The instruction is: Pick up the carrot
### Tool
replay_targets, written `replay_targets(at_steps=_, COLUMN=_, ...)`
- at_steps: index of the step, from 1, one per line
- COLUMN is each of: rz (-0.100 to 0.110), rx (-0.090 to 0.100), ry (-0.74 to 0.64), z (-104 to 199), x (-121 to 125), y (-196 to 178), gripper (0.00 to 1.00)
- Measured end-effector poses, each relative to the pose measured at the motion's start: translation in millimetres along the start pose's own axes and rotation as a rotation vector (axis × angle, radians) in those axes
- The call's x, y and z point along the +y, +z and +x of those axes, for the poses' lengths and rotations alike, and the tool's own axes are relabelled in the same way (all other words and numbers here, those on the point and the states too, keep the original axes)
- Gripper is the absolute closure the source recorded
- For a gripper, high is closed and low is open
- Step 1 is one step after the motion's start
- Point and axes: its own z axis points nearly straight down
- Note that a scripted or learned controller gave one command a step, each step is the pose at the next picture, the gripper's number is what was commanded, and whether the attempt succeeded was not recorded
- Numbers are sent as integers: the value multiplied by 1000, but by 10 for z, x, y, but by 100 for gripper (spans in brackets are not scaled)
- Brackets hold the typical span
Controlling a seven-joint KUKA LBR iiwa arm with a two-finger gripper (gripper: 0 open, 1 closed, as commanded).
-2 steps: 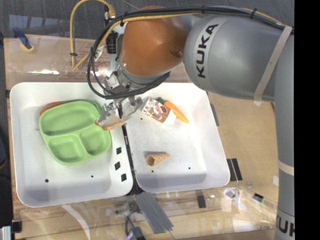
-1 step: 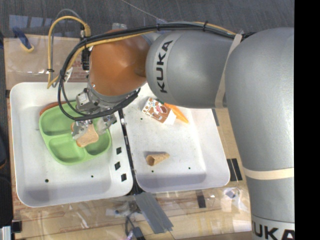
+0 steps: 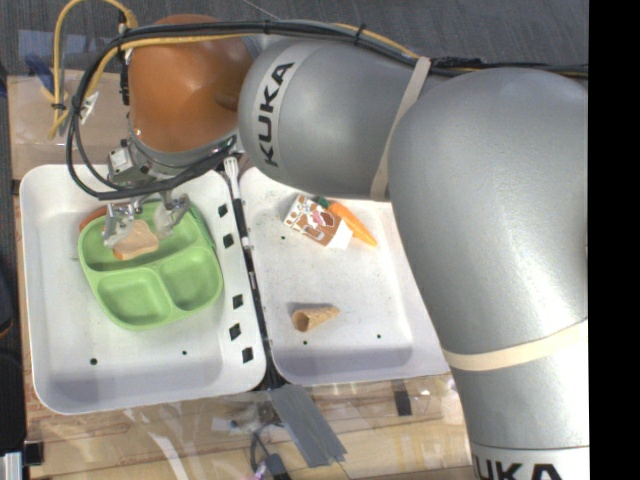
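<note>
We find ourselves a long way from done: the carrot (image 3: 356, 224) lies in the right bin (image 3: 395, 308), near its back edge, touching a small brown and white carton (image 3: 316, 220) that sits just to its left, and nothing has hold of it. Our gripper (image 3: 145, 214) hangs over the left bin (image 3: 45, 298) instead, above the back compartment of a green divided tray (image 3: 160, 303), with its two metal fingers (image 3: 128, 214) standing slightly apart on either side of a pale tan piece of food (image 3: 137, 242) that rests in that compartment. We cannot say the piece is gripped; it looks to lie on the tray just below the fingertips, so we judge the pincer partly open and holding nothing. What is left, as we read it, is nearly everything: lift clear of the tray, cross the divider into the other bin, come down on the carrot and close. The carton is the main nuisance (it presses against the carrot's thick end, so one finger may land on it), and we would favour closing across the free, tapered end. An ice cream cone (image 3: 314, 317) lies nearer the front of the right bin, well apart from the carrot and out of the way. A small red thing peeks from behind the tray's back left edge, too hidden to name
</note>
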Motion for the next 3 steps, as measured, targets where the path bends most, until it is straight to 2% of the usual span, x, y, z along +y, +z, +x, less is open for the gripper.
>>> replay_targets(at_steps=1, rz=1, rx=0, ry=-263, z=-445, x=79, y=-431, gripper=100)
replay_targets(at_steps=2, rz=0, rx=-1, ry=-574, z=-442, x=-78, y=-374, gripper=100)
replay_targets(at_steps=3, rz=0, rx=-1, ry=-1234, z=-451, x=11, y=-787, gripper=100)
